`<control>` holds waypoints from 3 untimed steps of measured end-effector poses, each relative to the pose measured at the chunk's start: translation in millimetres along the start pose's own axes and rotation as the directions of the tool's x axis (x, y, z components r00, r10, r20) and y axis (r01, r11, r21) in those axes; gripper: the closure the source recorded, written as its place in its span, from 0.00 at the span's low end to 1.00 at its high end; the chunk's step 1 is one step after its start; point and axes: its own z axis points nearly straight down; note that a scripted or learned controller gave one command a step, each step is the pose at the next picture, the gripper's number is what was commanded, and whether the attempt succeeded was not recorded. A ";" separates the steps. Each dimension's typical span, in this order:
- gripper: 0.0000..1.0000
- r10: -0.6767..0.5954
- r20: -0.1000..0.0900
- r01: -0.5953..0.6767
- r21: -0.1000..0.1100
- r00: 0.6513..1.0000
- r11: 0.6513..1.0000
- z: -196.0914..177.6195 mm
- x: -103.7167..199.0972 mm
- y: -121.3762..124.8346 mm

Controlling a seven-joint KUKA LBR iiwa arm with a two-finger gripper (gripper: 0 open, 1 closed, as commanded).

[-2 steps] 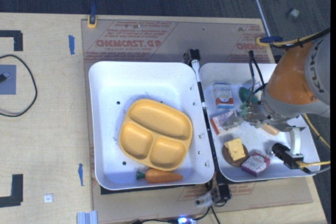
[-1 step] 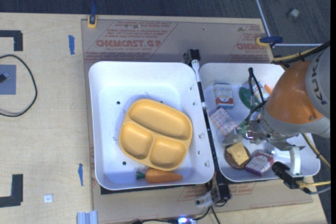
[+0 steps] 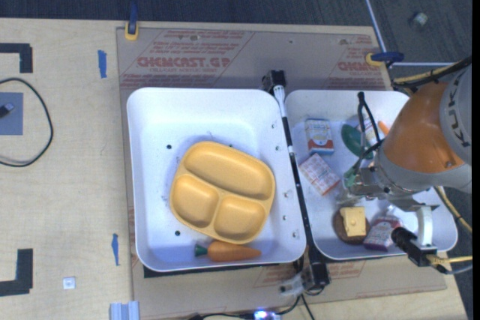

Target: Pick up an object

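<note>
1. the gripper hangs low in the right bin, among small packets; arm hides it, so grasp state unclear.
2. probably nothing lifted yet; picking remains.

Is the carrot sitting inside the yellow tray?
No, the carrot lies on the left bin's floor, just outside the near edge of the yellow tray.

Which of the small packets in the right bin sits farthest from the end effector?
The small carton with red and blue print near the right bin's back left; the checked packet and the purple-red one lie closer.
</note>
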 end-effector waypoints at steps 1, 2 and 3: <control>1.00 -0.003 -0.004 0.003 0.008 1.000 1.000 -92.7 99.5 -10.8; 0.00 -0.002 -0.003 0.002 0.008 1.000 1.000 -92.5 98.8 -11.0; 0.00 -0.002 -0.003 0.002 0.008 1.000 1.000 -92.5 98.8 -11.0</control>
